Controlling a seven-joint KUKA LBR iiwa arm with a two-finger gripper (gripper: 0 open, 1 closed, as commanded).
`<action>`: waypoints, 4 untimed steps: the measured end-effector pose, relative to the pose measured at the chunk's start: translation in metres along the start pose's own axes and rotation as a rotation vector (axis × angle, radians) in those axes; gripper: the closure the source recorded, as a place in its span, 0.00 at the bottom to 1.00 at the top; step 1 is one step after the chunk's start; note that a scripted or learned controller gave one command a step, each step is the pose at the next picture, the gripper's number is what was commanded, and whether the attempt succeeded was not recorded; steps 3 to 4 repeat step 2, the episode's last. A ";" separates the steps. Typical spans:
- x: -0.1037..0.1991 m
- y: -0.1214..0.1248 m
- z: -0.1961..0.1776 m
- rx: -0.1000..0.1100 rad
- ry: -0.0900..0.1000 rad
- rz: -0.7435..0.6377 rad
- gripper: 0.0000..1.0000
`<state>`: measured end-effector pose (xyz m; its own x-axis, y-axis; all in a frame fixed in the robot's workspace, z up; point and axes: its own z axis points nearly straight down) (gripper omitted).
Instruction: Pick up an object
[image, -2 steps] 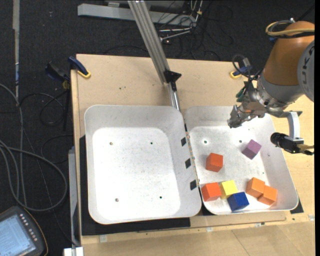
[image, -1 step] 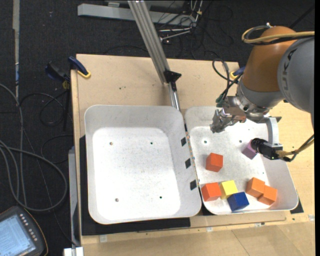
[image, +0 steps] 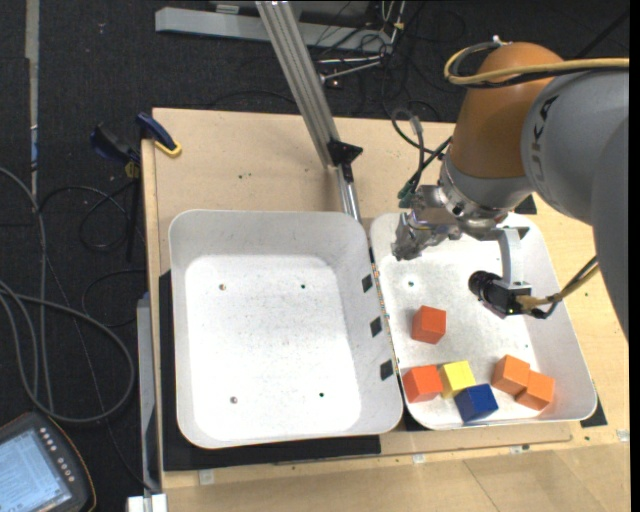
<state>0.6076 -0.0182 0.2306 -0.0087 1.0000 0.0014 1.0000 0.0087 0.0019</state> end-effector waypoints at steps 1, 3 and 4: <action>0.046 0.000 -0.006 0.000 0.000 0.000 1.00; 0.100 -0.009 -0.015 0.000 0.001 0.000 1.00; 0.100 -0.009 -0.015 0.000 0.001 0.000 1.00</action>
